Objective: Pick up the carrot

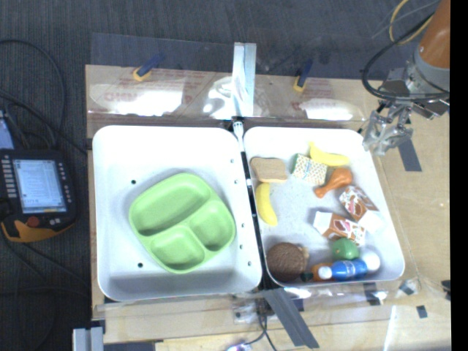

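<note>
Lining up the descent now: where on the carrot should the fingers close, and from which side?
Probably from straight above, closing across the thick upper-right end of the carrot. It lies flat and slanted in the right bin, tapering toward the lower left, so the jaws should span its narrow width. The checkered packet and the wrapped snack sit close by. The gripper hangs outside the bin's upper-right corner.

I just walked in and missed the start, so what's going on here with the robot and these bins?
The arm's claw hangs over the bench by the far right corner of the right bin, holding nothing. The carrot it is meant to pick up lies untouched in that bin among other toy food, including a banana and a blue bottle. The left bin holds a green divided plate.
</note>
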Available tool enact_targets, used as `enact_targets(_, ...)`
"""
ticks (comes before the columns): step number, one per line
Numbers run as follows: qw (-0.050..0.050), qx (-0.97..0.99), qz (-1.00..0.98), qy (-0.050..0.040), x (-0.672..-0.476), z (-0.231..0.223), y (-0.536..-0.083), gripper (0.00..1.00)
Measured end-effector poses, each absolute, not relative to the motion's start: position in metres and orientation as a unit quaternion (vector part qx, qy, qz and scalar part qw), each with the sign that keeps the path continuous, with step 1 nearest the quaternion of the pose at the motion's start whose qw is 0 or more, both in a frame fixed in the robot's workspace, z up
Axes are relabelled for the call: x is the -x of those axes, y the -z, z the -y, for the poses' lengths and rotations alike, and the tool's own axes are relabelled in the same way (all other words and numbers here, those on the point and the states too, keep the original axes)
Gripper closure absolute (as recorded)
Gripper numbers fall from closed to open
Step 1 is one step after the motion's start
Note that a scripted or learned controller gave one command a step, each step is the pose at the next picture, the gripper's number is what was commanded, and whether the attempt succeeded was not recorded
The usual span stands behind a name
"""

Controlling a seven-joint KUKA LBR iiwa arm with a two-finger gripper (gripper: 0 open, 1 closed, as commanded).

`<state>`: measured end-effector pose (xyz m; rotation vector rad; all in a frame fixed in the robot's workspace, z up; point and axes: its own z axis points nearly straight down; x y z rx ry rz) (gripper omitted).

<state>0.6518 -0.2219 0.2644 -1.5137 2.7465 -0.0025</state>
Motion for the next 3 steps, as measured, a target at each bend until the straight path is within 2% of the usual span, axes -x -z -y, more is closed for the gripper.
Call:
enact_targets(1,0.003,0.635,-0.772,-0.0002,-0.645,0.221,-0.27,1.0)
enact_targets(2,0.003,0.722,-0.692,0.0003,-0.67,0.222,-0.305,1.0)
enact_targets(3,0.001,0.776,-0.63,-0.0045,-0.596,0.212,-0.227,1.0)
